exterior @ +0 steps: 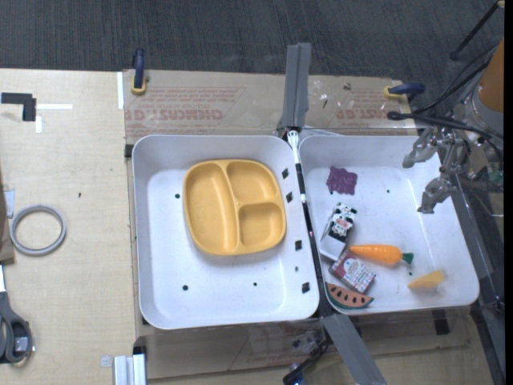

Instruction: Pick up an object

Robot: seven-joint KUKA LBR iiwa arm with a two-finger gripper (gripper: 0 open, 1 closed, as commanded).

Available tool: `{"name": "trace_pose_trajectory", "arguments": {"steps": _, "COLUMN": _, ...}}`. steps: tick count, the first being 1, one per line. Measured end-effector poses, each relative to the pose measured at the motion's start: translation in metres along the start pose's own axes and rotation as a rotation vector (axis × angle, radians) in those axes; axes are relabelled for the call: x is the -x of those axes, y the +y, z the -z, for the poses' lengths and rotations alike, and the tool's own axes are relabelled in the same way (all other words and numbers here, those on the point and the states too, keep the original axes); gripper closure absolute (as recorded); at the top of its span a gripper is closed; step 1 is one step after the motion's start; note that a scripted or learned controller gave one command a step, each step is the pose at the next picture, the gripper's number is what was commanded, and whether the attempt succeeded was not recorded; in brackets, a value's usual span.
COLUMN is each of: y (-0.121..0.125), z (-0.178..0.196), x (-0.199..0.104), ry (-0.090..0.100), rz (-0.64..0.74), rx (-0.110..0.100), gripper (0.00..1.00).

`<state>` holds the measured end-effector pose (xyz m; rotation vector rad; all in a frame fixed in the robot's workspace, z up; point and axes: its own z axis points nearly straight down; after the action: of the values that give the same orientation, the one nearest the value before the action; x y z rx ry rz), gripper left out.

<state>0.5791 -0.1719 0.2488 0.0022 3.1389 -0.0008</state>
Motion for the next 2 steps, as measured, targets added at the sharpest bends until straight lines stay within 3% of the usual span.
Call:
{"name": "trace_pose_trajectory", "arguments": {"steps": 1, "y": 0.054, "z": -0.132, "x": 0.055, "ry": -0.018, "rz": -0.107, "rx": -0.002, "gripper": 0.0}}
{"name": "trace_pose_trajectory", "arguments": {"steps": 2, "y": 0.082, "z": -0.02, "x": 0.032, "ry": -0.001, "rz": -0.422, "rx": -0.001, "gripper": 0.0}}
